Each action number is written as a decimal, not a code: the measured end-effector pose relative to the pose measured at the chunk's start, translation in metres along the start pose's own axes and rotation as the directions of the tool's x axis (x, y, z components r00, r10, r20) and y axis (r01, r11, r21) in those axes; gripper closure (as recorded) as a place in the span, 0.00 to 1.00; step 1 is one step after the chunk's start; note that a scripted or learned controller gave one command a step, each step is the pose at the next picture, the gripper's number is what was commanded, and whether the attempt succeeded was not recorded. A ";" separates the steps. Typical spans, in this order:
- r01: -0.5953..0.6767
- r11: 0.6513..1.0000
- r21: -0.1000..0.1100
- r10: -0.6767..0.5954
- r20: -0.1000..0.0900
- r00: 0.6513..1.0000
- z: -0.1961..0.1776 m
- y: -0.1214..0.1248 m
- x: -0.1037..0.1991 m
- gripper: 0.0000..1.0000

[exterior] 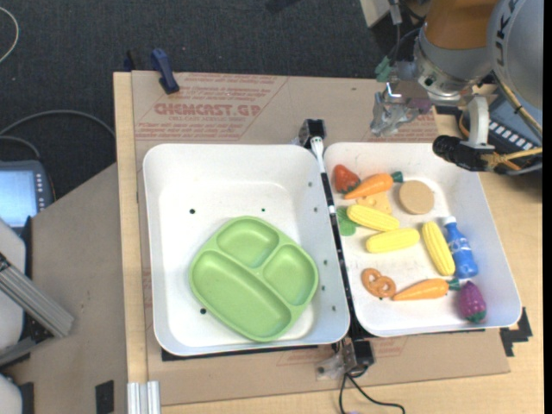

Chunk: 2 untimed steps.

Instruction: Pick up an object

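Here the right bin (496, 257), at the frame's lower right, holds small toy foods: three yellow corn cobs (392, 240), two orange carrots (373, 185), a tan round cookie (417, 197), a pretzel (377, 281), a purple piece (470, 301) and a blue-and-white bottle (458, 249). The end effector (392, 115) hangs above the bin's upper-left corner at upper right with nothing between its fingers; how far they are parted is too blurred to tell. The green divided plate (253, 276) lies in the left bin (172, 188).

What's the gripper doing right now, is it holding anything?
Gripper: above the far edge of the right bin, nothing seen in it; open or shut cannot be told.
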<state>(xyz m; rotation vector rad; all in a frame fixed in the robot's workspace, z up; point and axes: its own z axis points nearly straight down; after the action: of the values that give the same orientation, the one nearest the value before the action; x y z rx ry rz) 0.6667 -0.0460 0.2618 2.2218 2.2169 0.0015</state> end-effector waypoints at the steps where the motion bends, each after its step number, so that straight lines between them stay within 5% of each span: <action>1: 0.004 1.000 0.003 -0.004 -0.001 1.000 0.004 0.000 0.019 1.00; 2: -0.001 1.000 0.005 0.001 -0.001 1.000 0.009 0.000 -0.012 1.00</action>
<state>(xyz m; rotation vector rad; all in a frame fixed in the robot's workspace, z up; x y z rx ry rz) 0.6662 -0.0579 0.2523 2.2253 2.2187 -0.0032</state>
